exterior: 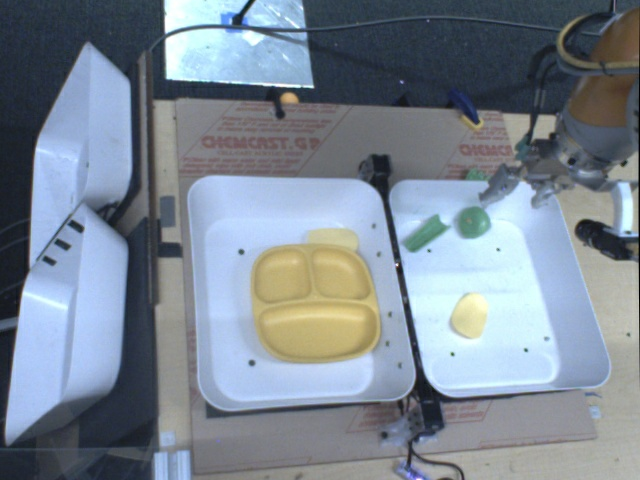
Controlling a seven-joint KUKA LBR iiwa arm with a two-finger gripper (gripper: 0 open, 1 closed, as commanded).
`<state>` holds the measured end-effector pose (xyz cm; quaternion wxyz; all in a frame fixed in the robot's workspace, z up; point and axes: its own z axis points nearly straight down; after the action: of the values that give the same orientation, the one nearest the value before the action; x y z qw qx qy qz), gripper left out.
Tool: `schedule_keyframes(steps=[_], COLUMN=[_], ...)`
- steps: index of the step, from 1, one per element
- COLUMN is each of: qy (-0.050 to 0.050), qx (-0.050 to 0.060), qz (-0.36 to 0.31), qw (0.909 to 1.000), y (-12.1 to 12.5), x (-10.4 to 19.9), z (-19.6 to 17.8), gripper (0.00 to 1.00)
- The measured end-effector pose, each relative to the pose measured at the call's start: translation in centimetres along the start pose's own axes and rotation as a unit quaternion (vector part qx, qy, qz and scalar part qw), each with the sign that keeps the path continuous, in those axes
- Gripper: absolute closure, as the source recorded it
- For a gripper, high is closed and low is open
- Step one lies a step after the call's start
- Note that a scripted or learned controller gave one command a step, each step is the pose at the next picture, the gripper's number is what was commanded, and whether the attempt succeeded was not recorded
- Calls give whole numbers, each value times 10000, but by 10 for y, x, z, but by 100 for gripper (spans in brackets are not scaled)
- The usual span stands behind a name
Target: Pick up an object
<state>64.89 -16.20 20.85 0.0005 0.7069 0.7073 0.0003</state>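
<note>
In the right bin (560, 268) lie a green stick-shaped piece (424, 232), a green ball (474, 221) and a pale yellow lump (469, 315). My gripper (520, 186) hangs over the bin's far right corner, just right of and behind the green ball. Its two fingers (496, 188) are spread apart with nothing between them. The left bin (215, 268) holds a yellow divided plate (315, 303) with a small pale yellow piece (333, 238) behind it.
The grey arm with its orange band (600, 68) comes in from the upper right. A black clamp (378, 168) sits between the bins at the back. White housings (75, 248) stand at the left, and a shiny metal sheet (238, 28) lies beyond the bench.
</note>
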Motion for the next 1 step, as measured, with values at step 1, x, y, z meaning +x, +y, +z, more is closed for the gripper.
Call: schedule_keyframes(steps=[1], qy=[-9], qx=[-43], qz=[5], qw=[10000], y=[-72], x=[2], z=[-81], gripper=[0])
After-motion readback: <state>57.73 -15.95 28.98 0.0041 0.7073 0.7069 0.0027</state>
